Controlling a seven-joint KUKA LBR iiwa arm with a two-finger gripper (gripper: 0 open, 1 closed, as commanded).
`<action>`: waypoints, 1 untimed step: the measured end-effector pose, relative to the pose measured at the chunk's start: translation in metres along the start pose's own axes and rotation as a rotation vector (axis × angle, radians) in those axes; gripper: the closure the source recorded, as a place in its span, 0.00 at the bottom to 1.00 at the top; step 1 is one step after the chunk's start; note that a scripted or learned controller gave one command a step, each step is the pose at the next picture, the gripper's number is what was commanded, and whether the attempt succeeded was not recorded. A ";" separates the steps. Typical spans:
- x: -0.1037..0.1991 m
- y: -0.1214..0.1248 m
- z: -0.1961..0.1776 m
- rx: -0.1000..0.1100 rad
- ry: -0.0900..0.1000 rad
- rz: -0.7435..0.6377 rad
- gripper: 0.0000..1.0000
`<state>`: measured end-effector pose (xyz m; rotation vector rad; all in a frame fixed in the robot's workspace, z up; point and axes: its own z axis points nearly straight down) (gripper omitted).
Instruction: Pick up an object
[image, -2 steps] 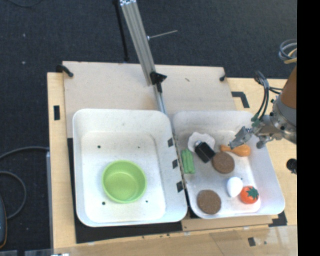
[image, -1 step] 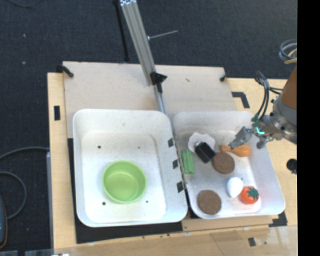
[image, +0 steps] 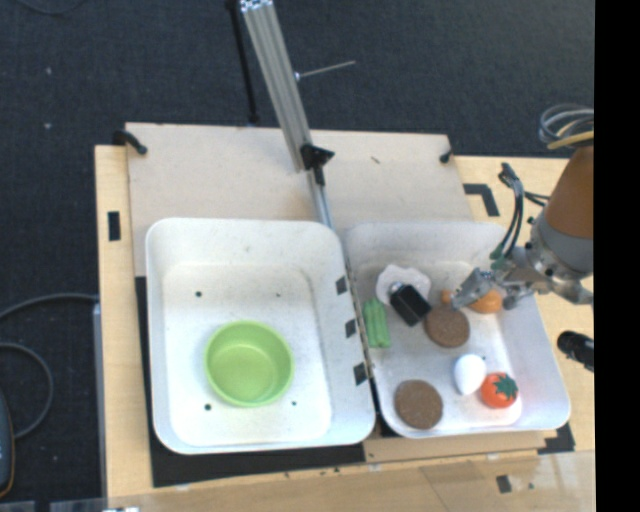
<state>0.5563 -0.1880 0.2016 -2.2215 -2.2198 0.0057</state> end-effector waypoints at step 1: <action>0.004 0.000 0.063 0.001 0.001 0.000 0.00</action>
